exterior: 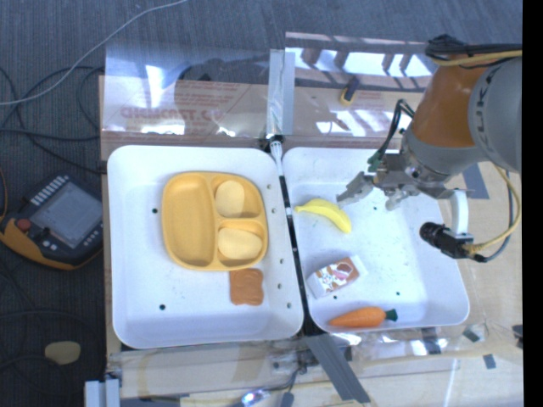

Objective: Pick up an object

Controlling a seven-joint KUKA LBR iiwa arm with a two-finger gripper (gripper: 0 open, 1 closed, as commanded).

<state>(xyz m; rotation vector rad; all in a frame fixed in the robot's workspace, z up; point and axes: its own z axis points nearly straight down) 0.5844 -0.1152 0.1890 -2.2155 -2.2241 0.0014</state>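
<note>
The gripper [376, 192] hangs over the right bin [441, 308] with its fingers spread apart and nothing between them. The banana [327, 214] lies just to its left. Nearer the camera sit a packet [336, 276] and a carrot [363, 317].

Bright, even overhead light, with strong glare at the far edge.

Both white bins [127, 253] are evenly lit, and things in them cast only short, soft shadows. The clear panels [356, 66] along the far edge of the surface throw back bluish-white reflections that wash out what lies behind them; smaller glints mark the near edge. The dark floor [51, 41] at left stays dim. The picture is soft and low in detail, and the arm [462, 100] at right is slightly blurred.
</note>
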